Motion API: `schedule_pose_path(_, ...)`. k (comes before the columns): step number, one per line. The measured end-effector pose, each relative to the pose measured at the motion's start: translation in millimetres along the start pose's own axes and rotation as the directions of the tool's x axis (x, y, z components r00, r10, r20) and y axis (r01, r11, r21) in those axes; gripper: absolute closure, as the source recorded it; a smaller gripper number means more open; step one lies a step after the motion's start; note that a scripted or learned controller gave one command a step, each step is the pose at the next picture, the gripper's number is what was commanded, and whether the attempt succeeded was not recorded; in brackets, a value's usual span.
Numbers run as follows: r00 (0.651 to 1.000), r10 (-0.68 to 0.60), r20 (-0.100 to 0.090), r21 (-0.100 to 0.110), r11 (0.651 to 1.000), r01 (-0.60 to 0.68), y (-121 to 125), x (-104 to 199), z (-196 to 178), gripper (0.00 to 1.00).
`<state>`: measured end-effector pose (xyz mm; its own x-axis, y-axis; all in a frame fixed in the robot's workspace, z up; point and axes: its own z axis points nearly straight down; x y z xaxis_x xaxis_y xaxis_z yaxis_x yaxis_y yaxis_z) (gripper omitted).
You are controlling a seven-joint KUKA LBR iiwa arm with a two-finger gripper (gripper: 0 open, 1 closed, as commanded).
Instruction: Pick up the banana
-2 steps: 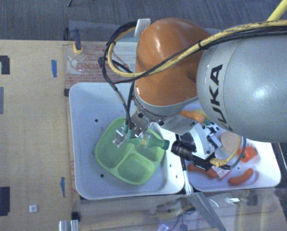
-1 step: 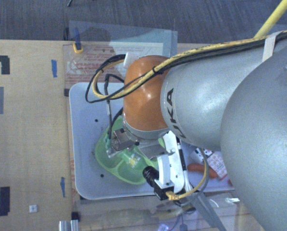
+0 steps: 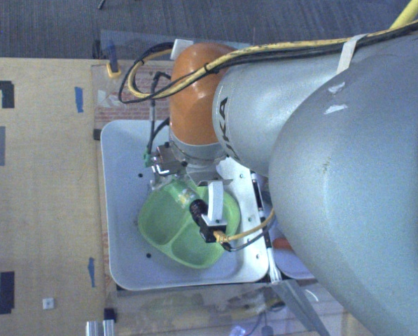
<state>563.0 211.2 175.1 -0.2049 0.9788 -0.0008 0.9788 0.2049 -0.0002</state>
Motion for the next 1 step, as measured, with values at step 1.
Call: schedule_pose_path(1,0.998,-0.055,0.0,-0.001,0.998,0.055,6.0,-19.4,-53.1,1.0)
